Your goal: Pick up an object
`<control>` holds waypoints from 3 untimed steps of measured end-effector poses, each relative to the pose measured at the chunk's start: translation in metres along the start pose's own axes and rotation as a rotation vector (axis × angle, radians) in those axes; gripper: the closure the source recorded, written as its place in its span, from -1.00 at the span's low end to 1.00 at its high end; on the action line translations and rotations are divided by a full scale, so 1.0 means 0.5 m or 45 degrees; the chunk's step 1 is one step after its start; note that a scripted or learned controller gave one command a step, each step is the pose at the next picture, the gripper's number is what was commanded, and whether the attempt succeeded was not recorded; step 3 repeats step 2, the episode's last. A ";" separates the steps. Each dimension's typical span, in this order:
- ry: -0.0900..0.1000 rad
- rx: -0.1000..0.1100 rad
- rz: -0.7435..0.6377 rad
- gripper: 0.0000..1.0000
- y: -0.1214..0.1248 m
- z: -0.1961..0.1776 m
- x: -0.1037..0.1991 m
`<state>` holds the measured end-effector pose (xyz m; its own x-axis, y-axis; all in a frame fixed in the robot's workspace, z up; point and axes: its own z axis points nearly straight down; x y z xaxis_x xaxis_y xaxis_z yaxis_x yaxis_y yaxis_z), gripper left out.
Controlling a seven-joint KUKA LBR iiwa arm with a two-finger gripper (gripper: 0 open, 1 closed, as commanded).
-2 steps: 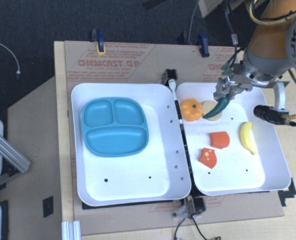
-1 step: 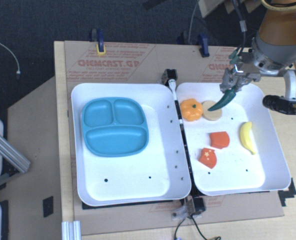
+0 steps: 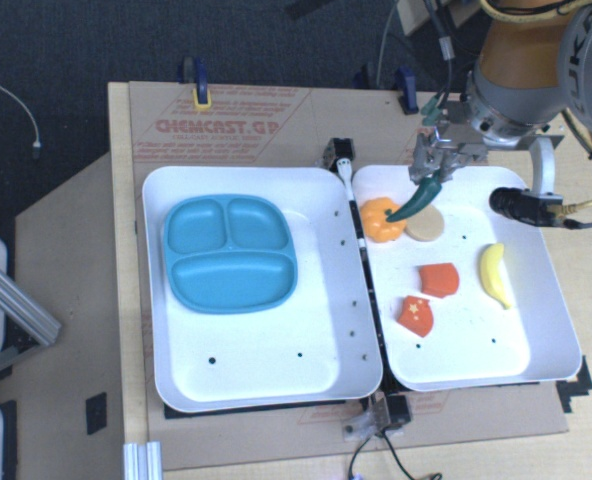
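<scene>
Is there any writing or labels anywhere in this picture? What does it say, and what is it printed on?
"CHEMCAST GP", in faded red letters, upside-slanted print on the brown board under the two white bins.
A smaller red line beneath it on the same board: too blurred to read.
Faint red print on the board's front edge, near the cable: too small to read.
No readable text on the blue plate, the toy food or the arm.
</scene>
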<state>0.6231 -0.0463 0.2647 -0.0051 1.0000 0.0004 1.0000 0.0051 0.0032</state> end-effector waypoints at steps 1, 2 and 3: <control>0.002 0.008 0.000 1.00 0.014 0.037 0.097; 0.002 0.010 -0.001 1.00 0.020 0.068 0.198; 0.002 0.010 -0.001 1.00 0.020 0.068 0.198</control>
